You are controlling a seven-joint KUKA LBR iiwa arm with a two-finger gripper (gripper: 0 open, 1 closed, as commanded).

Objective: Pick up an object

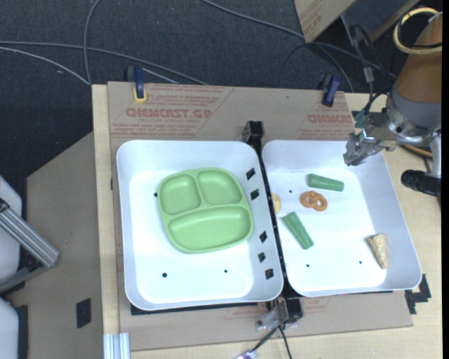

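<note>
The right bin (393, 231) holds a short green piece (325, 183), a brown pretzel (313, 200), a longer green stick (297, 230), a tan wedge (379, 249) near the right wall, and a small pale bit (276, 204) at the left wall. My gripper (358, 154) hangs over the bin's far right corner, up and to the right of the short green piece. Nothing shows between its fingers.
The left bin (140, 266) carries a green three-compartment plate (205, 209). Black clips line the divider between the bins. Blue clamps (139, 84) hold the board at the back. Cables lie on the floor behind, and a cardboard box (319, 14) stands at the top right.
</note>
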